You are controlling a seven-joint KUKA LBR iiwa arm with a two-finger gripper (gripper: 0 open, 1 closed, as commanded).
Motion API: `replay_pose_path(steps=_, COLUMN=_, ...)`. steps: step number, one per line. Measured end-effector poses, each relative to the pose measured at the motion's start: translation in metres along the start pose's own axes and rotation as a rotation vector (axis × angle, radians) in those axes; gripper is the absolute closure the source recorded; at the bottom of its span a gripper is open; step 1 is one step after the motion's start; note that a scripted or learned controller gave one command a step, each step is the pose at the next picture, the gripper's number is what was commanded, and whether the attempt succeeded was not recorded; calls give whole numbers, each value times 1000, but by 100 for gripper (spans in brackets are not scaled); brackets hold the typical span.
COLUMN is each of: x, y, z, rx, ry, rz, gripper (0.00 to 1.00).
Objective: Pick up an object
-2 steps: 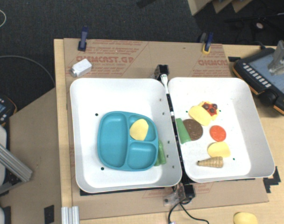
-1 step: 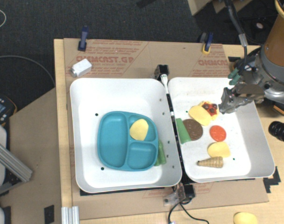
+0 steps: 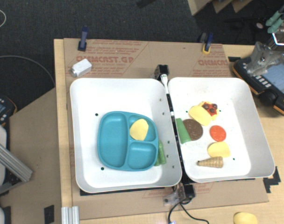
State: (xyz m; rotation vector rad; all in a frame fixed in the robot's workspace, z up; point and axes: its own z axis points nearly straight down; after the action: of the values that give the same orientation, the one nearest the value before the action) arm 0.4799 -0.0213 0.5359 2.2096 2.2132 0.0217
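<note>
Right bin (image 3: 254, 125): cookie (image 3: 194, 129), tomato slice (image 3: 218, 133), cone (image 3: 210, 162) etc. lie untouched; left bin (image 3: 81, 125) has tray (image 3: 115, 143) w/ yellow piece (image 3: 139, 129). Pick not yet begun; pincer state can't be told.

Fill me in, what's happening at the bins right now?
Nothing is being handled at this moment. The left bin holds a blue divided tray with a yellow piece in its upper right compartment. The right bin holds loose toy food: a brown round piece, an orange-red disc, a cone and two yellow pieces. A pick has not yet started.
</note>
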Motion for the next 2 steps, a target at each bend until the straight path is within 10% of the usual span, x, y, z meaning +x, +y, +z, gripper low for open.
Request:
replay_pose_path(steps=1, x=33, y=-1, z=147, rx=36, ry=0, rz=-1, gripper=100)
replay_pose_path(steps=2, x=-19, y=-6, z=222, rx=31, ry=-1, rz=8, gripper=100)
